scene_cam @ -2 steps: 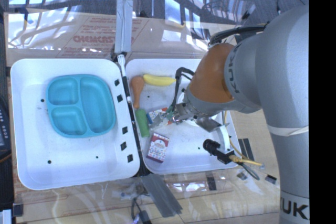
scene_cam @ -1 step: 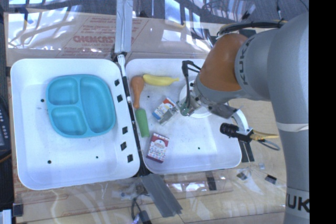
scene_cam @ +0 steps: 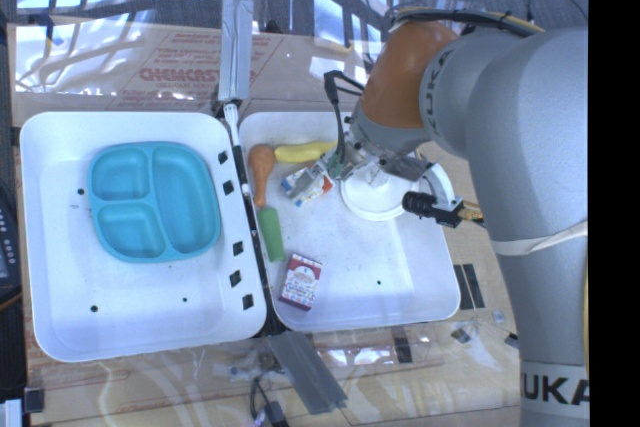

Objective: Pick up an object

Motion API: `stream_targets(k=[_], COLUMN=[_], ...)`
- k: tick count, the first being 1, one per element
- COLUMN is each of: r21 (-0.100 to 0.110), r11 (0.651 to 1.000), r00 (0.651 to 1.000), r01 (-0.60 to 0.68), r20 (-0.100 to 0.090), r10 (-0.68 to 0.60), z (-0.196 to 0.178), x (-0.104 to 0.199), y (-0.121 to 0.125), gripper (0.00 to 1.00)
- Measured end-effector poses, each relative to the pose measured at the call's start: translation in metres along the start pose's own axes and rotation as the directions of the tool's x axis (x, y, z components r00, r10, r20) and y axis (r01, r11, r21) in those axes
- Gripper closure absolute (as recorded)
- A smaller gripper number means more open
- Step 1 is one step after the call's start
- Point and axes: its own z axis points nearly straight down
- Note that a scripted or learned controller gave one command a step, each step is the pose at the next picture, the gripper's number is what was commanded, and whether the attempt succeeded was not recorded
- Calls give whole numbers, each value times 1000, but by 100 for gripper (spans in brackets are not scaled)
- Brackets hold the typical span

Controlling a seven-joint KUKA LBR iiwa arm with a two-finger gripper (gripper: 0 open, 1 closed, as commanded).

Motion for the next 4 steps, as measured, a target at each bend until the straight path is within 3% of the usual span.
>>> stream_targets(k=[1,2,3,4], r21=[3,5,1,0], r11=[1000,998,970,960], r00=[1000,998,970,960], r01=[-5,-66,-242,-281], r20=[-2,-4,0,1], r10=[5,66,242,281], z=[1,0,0,0], x=[38,48,17,26], y=[3,-10,10,19], gripper=[0,0,0,0])
